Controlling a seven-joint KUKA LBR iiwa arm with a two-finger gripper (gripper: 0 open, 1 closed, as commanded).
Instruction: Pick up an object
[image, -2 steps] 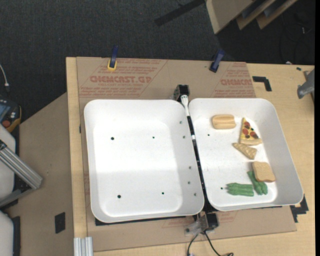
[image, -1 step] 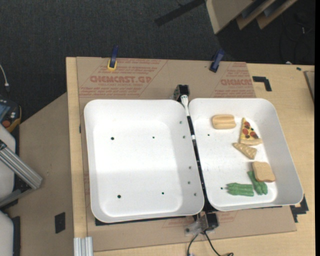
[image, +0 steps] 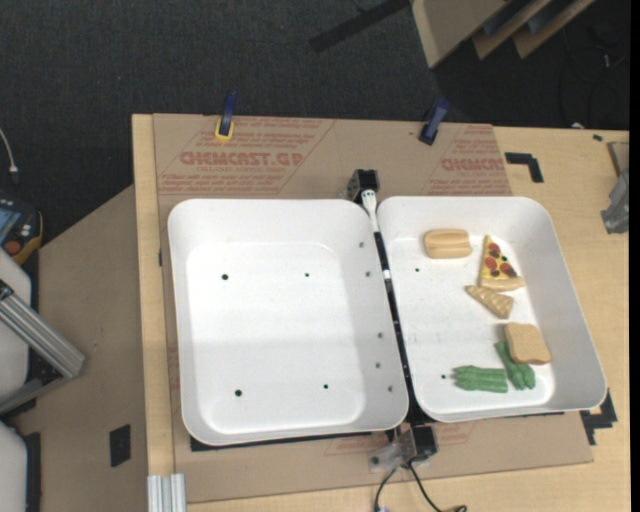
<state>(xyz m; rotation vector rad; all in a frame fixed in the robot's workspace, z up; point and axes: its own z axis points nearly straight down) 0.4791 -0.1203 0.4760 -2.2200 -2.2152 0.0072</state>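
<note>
At the near edge, a small black clamp with a cable (image: 412, 445), just in front of the gap between the two bins.

In the right bin (image: 440, 330), five toy foods, all along its right half. Nearest, green bean pods (image: 488, 379), lying flat close to the near wall. Just behind them and touching their right end, a tan slice of bread (image: 527, 343). Further back, a small pale wedge (image: 489, 300), then a pizza slice (image: 497, 265) with red topping, its tip pointing far. Left of the pizza and slightly apart, a bread roll (image: 446, 243), the farthest item in the bin.

To the left, the left bin (image: 270, 320), side by side with the right one, with a black strip (image: 384, 285) between them. Under both, a cardboard sheet (image: 250, 150) with red print, held at the far edge by two blue clamps (image: 227, 118), on a pale wooden bench (image: 140, 350).

At the right edge of the view, well apart from the foods and outside the bin, a grey piece, probably of the gripper (image: 614, 205). Released or clenched: cannot tell. Nothing grasped as far as seen; all foods resting in the bin.
</note>
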